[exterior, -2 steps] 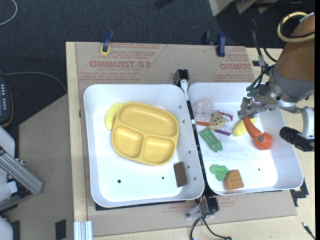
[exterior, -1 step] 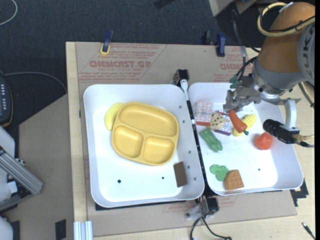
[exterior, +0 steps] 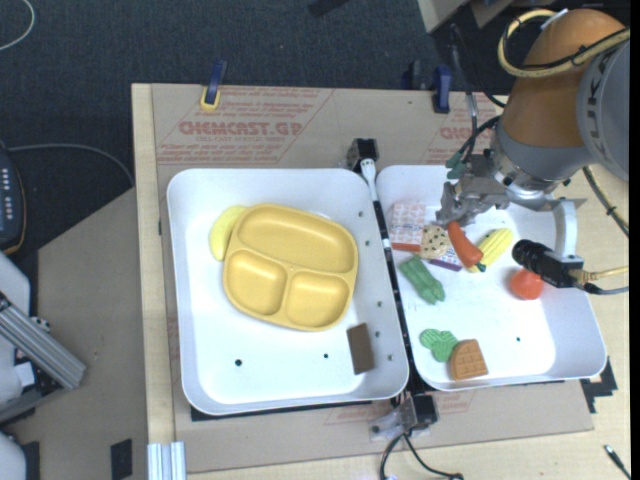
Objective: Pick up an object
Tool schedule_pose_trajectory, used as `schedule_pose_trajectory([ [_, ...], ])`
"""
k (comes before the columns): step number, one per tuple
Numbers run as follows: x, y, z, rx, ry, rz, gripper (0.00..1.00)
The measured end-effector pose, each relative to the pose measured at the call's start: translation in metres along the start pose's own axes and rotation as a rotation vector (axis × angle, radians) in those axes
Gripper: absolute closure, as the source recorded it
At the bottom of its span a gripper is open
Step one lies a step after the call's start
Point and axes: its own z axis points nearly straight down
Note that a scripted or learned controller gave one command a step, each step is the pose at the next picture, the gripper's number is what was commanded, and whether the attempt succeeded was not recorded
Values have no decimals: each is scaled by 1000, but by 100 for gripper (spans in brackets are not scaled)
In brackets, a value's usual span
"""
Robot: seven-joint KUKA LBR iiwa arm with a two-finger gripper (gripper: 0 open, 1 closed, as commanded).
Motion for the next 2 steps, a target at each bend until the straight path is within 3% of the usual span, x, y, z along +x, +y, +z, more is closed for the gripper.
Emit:
schedule_pose_trajectory([
  [2,-12,3,-13,-6,-1,1,100],
])
